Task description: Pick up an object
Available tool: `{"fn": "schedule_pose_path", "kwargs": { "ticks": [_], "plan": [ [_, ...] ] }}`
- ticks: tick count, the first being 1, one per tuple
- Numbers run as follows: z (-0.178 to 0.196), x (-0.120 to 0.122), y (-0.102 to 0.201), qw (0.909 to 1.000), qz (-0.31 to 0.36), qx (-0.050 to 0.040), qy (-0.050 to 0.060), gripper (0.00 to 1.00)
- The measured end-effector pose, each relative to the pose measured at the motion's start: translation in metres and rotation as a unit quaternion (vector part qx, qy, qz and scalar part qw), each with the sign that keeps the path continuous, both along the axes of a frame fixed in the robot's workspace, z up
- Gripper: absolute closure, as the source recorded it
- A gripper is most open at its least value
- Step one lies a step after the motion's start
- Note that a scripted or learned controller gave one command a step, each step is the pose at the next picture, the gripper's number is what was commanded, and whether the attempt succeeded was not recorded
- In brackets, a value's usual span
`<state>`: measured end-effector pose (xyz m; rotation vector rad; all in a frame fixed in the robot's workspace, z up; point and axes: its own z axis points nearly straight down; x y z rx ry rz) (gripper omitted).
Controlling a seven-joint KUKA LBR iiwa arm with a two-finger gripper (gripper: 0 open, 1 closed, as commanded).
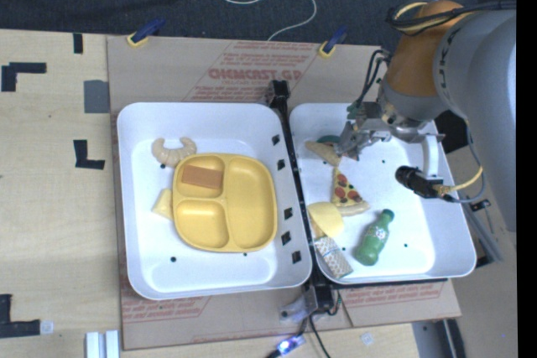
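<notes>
In the left bin [138,180] we see a croissant [172,150] near the top left corner, and below it a yellow divided plate [226,201] with a brown slab of toast [202,175] in its upper left section. A pale wedge [162,203] pokes out from under the plate's left edge. In the right bin [436,251] we find a pizza slice [345,191], with a yellow wedge [326,219] just below it and a silvery wrapped packet [332,256] near the front wall. A green bottle [374,236] lies tilted to their right. The gripper [351,140] is low over a tan, flat piece [322,150] at the bin's upper left; we cannot tell how it is set.
</notes>
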<state>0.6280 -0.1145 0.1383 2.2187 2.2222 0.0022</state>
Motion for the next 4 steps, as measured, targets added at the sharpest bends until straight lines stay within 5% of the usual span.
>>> {"fn": "schedule_pose_path", "kwargs": {
  "ticks": [2,3,4],
  "plan": [
    [0.088,0.007,0.011,1.0,0.0,0.0001,0.0,1.0],
    [0.097,-0.035,0.042,1.0,0.001,0.0005,0.002,1.0],
    [0.095,-0.034,0.035,1.0,0.0,0.0,0.002,1.0]
  ]
}}
